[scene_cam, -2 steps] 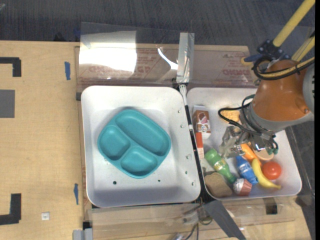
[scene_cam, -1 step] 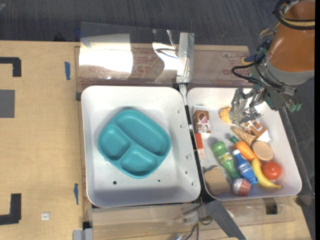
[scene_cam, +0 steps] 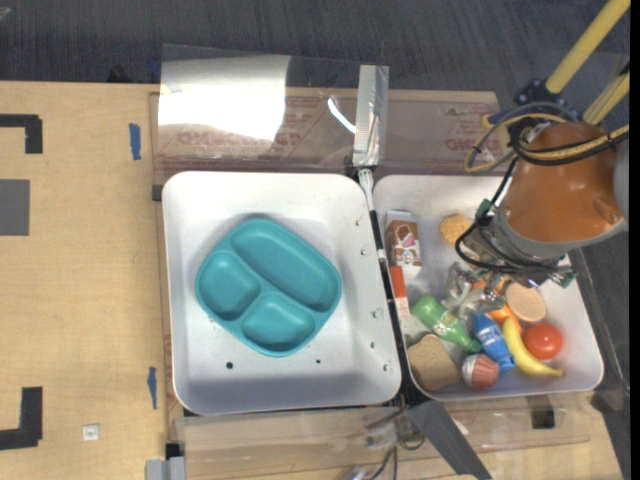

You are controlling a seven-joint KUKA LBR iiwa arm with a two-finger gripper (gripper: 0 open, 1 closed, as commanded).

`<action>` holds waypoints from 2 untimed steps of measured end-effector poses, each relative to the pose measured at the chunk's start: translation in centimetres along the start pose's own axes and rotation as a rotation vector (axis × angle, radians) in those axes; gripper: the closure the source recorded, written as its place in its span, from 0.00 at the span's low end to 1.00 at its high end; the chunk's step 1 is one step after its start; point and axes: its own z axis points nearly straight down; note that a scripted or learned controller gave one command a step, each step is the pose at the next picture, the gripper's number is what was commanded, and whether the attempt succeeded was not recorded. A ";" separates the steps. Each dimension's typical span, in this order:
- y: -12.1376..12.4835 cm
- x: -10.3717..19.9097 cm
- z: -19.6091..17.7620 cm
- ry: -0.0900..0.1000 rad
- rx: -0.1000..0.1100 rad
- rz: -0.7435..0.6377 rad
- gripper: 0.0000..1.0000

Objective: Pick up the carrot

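Carrot (scene_cam: 398, 290) lies along the left wall of the right bin (scene_cam: 588, 373), apart from the gripper (scene_cam: 470, 290), which hangs over crowded toys, and I cannot tell whether its jaws are spread or pressed together, so a descent here would likely catch the green piece (scene_cam: 432, 313) instead.

A tan bench top (scene_cam: 70, 268) with black marks and blue tape bits sits under a dark grey carpet floor (scene_cam: 300, 8). Clear plastic sheet (scene_cam: 225, 98) catches glare.
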 end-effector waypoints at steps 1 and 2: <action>3.4 -4.8 -9.1 -0.004 0.002 0.024 1.00; -5.1 -7.1 -11.0 -0.001 -0.001 -0.016 1.00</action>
